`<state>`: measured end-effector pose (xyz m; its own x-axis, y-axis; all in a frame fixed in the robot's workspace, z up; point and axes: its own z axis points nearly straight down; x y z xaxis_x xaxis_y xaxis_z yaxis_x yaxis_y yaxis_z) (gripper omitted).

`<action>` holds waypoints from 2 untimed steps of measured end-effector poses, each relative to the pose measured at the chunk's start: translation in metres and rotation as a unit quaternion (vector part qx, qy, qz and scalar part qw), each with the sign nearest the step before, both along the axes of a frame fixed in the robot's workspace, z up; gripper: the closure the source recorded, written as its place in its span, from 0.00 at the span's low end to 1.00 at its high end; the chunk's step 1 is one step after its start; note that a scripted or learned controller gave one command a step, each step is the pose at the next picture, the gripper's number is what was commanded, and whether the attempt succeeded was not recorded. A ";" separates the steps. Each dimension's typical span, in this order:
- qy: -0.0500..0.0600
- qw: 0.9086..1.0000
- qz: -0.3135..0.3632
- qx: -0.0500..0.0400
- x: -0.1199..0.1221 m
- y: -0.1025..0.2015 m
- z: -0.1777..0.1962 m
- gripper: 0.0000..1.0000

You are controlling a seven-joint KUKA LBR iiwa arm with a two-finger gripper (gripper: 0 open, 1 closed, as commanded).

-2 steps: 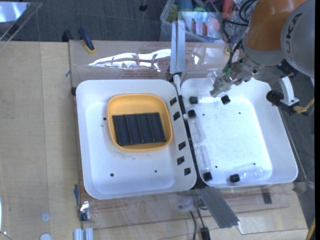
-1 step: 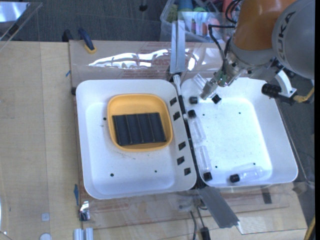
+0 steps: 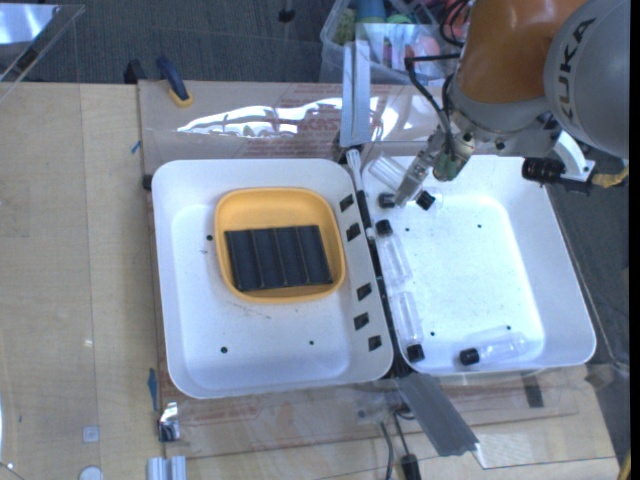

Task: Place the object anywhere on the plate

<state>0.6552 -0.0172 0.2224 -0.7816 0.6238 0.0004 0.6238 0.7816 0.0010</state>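
**A:** Where was the object at that point?

**B:** The black ridged block (image 3: 278,256) lay flat in the yellow plate (image 3: 232,214). The plate sat in the left bin (image 3: 175,268), a little toward its far side. The block rested square in the plate's hollow, with yellow rim showing all round it. As things lay, I judged the placing done.

**A:** And the arm?

**B:** It reached in from the right, over the right bin (image 3: 560,298). The end effector (image 3: 398,194) pointed down at a slant into that bin's far left corner, close to the wall between the two bins. It was well apart from the plate, and nothing showed gripped in it. A small black piece (image 3: 426,201) lay just beside its tip.

**A:** Apart or together?

**B:** I could not tell. The tip was too small and dark against the bin floor.

**A:** Why would it be there, if the block was on the plate?

**B:** My guess is that it stood clear of the left bin so the plate was unobstructed. It may also have been searching that corner, since a program drove it. A few clear tubes (image 3: 404,316) lay along the right bin's left wall and another clear tube (image 3: 495,348) near its near edge. None of them mattered to the task.

**A:** Any risk?

**B:** Little. The block sat low and flat, and both bins sat steady on the worktop (image 3: 60,268).
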 end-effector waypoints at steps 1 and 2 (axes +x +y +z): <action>-0.004 0.994 0.107 0.000 0.006 0.011 0.024 1.00; -0.001 0.979 0.205 0.000 -0.008 -0.003 -0.006 1.00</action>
<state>0.6475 -0.0198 0.2164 -0.9664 0.2569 -0.0009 0.2569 0.9664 0.0016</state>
